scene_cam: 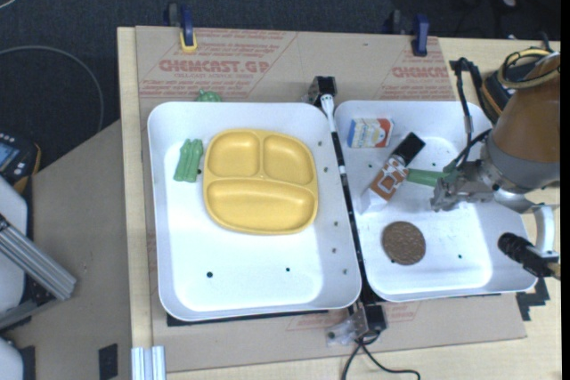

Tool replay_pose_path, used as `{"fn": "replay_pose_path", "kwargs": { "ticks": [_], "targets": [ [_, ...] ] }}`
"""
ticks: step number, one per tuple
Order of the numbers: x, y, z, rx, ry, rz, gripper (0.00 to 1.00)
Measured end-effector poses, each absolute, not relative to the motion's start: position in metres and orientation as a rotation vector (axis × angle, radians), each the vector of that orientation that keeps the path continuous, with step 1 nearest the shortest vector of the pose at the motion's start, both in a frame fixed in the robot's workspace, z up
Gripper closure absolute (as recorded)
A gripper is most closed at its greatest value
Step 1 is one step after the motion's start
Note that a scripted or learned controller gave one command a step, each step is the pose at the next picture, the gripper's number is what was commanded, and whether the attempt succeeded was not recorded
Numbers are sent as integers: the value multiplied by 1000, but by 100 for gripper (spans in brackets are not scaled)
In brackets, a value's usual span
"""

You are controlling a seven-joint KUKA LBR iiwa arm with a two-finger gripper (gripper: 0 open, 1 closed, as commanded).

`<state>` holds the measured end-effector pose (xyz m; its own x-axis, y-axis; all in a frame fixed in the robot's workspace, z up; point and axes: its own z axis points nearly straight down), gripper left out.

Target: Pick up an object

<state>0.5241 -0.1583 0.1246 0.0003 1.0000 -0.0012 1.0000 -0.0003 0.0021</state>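
Camera view looked down on a counter [267,58] covered with brown printed board, carrying two shallow white plastic bins with rounded corners. The left bin [249,280] held a glossy yellow divided plate [261,181], rounded-rectangular with three compartments, and just beside its left edge lay a small ribbed green piece [188,160].

The right bin [445,276] held several things. A small white carton [369,133] with blue and red print sat near the far left corner. A flat brown disc [404,242] with a rough, grainy surface lay toward the near side. Between them a brown-and-white packet [388,180] rested tilted, touching a black rectangular block [409,148] at its upper end. A thin green stick [422,177] stretched from the packet toward the arm.

The grey arm [525,138], with its orange band, reached in from the right, and its end effector [447,191] sat low inside the right bin at the far end of the green stick. Whether it was spread or pressed together could not be told, and nothing was clearly gripped.
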Motion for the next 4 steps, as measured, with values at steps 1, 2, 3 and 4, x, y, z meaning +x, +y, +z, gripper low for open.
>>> {"fn": "replay_pose_path", "kwargs": {
  "ticks": [1, 2, 3, 4],
  "targets": [
    [515, -80, 188, 2210, 2229, 11, 100],
    [479, -18, 260, 2210, 2229, 10, 100],
    [480, 80, 357, 2202, 2234, 20, 100],
    [482, 133, 386, 2212, 2229, 8, 100]
  ]
}}
